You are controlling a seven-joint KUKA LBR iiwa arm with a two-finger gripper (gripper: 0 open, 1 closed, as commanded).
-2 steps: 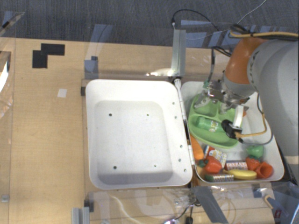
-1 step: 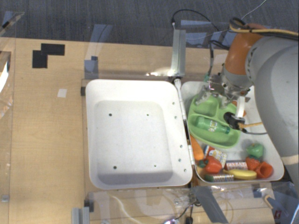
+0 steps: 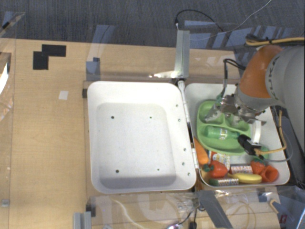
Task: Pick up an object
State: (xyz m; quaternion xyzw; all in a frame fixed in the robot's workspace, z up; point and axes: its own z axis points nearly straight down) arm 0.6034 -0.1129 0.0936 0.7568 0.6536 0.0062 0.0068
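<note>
Item one, the gripper [image 3: 232, 112]: I see it at the right of the frame, hanging low over the upper part of the right bin [image 3: 281, 174], the orange-banded wrist above and behind it. Whether it is open or closed I cannot tell from here; nothing is visibly held.

Item two, the green tray [image 3: 209, 135]: directly beneath the claw and spreading toward the lower left of it, tilted in the bin.

Item three, the green bottle [image 3: 220, 134] — my likeliest target: it lies on the tray just below and slightly left of the claw, long axis running roughly left to right across the frame. I judge the coming move is a short descent, with the claw best turned to close across that axis.

Item four, the clutter along the bin's lower edge: orange carrot [image 3: 202, 154], red pepper [image 3: 218, 169], yellow banana [image 3: 247, 178] — all farther off, toward the bottom of the frame.

Item five, the left bin [image 3: 138, 92]: well apart, frame centre.
</note>
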